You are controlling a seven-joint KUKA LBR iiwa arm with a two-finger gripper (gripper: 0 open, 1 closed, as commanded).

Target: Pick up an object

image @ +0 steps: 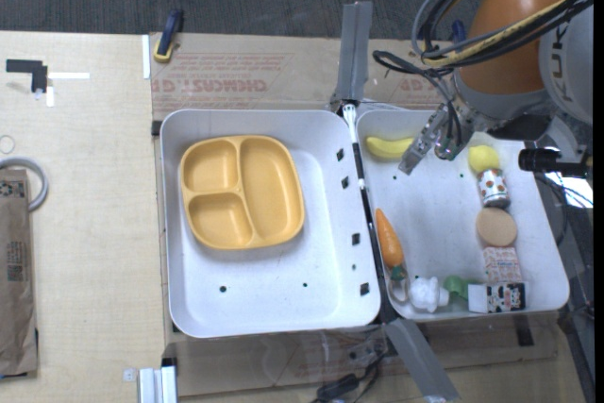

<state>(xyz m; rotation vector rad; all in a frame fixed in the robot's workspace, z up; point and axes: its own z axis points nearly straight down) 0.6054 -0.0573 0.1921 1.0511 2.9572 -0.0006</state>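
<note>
The claw (427,146) hangs just right of the banana (388,146), fingers apart and gripping nothing.

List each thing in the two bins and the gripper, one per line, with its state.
Yellow divided plate: upright, compartments bare.
Banana: lying flat, near gripper.
Carrot: lying against bin wall.
Small bottle: on its side.
Gripper: above the right bin, holding nothing visible.
</note>
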